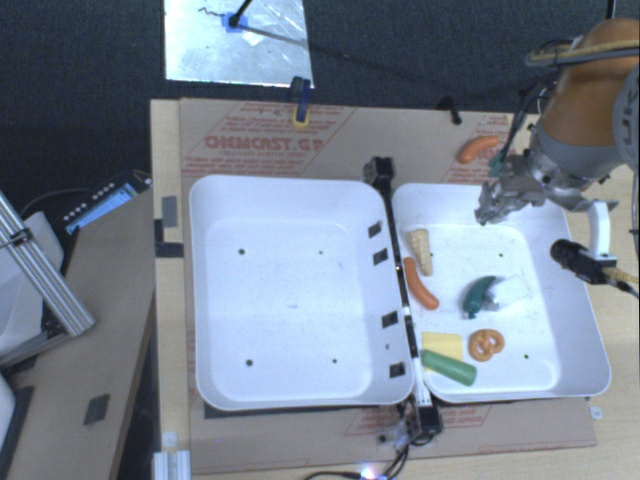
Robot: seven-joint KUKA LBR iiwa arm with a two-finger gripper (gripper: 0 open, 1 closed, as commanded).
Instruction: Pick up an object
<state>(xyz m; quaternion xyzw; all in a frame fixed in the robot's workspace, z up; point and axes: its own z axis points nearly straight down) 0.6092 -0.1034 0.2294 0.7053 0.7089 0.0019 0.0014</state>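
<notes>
My gripper (491, 211) hangs over the far part of the right bin (575, 368), with nothing visibly between its fingers. Below and left of it lie a beige cone-shaped piece (421, 250) and an orange sausage (420, 283) close to the divider. A teal toy (479, 295) lies mid-bin with a pale clear piece (511, 290) beside it. Nearer the front sit a brown pretzel (487, 344), a yellow block (442, 345) and a green cylinder (448, 368).
The left bin (290, 288) lies beside the right one, split from it by a black-clipped divider (395, 278). A second orange sausage (478, 149) rests on the cardboard behind the right bin. A blue-and-yellow clamp (299, 103) stands at the cardboard's far edge.
</notes>
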